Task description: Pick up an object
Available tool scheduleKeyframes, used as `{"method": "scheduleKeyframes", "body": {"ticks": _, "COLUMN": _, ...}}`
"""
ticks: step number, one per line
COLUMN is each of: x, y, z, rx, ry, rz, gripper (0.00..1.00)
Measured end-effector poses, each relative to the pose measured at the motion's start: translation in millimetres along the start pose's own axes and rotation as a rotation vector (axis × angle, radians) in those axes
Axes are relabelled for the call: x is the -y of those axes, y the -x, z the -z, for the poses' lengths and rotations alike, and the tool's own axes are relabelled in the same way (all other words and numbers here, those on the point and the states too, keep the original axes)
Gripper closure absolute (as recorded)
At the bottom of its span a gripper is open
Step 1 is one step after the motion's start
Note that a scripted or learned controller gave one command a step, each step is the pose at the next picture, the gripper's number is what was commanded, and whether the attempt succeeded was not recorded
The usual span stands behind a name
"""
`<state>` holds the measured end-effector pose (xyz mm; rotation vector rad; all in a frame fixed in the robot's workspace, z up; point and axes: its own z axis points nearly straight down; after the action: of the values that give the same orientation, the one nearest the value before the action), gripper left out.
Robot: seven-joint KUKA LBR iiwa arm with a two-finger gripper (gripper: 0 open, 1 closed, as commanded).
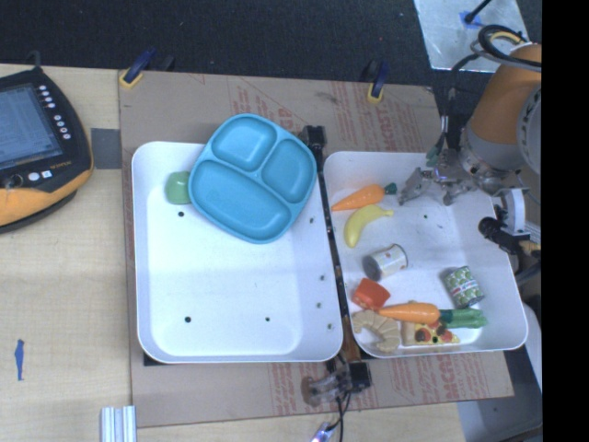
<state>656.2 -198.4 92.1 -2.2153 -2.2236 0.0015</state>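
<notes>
My gripper (431, 190) hangs over the far part of the right bin (502, 339), its fingers spread open with nothing between them. Just to its left lie an orange carrot (359, 198) and a yellow banana (365, 222). Nearer the front are a silver can (386, 261), a green can (464, 286), a red piece (371, 294), a second carrot with a green top (428, 313) and a pizza slice (382, 331). In the left bin (230, 320) a blue divided plate (250, 178) rests at the far edge, partly covering a green object (178, 187).
An orange-and-black control pendant (32, 150) lies on the bench at far left. The arm's grey body (502, 118) stands over the right bin's far right corner. A black cable (506, 233) runs along the right bin's right wall.
</notes>
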Motion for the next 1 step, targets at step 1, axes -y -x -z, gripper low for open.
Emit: {"method": "scheduleKeyframes", "body": {"ticks": 1, "x": 5.3, "y": -43.4, "z": -0.4, "rx": 0.004, "ry": -0.002, "rz": 0.000, "gripper": 0.00}}
